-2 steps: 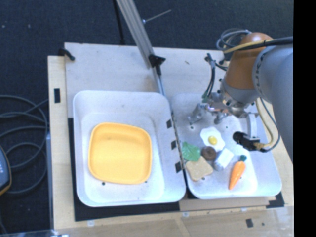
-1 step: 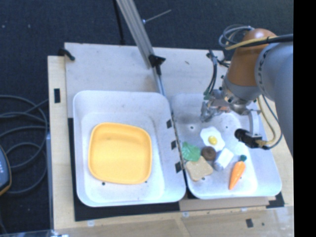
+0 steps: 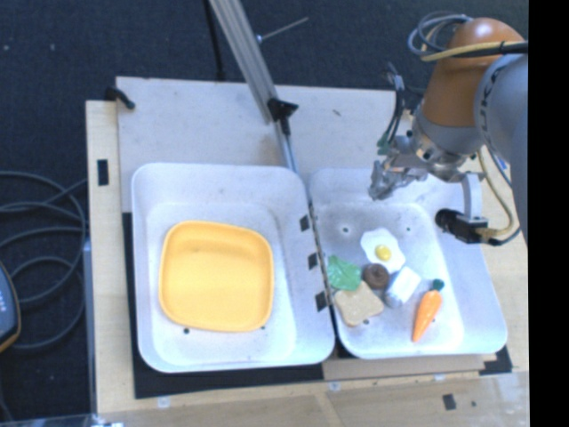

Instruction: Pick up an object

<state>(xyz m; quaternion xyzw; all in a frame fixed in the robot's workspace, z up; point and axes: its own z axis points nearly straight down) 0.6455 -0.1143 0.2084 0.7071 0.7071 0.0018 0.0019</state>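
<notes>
My gripper [image 3: 382, 188] hangs over the far edge of the right bin [image 3: 471, 332], above and behind the toys, with nothing seen between its fingers. In that bin lie a fried egg [image 3: 382, 249], a green leafy piece [image 3: 343, 274], a brown round piece [image 3: 377, 276], a white block [image 3: 403, 286], a slice of toast [image 3: 358, 307] and an orange carrot [image 3: 427, 314]. They are clustered near the bin's middle and front.
The left bin [image 3: 151, 194] holds a yellow square plate [image 3: 216, 275]. A slanted metal rail [image 3: 253, 60] runs from the top toward the gap between the bins. A black cable connector [image 3: 455, 224] hangs beside the arm over the right bin.
</notes>
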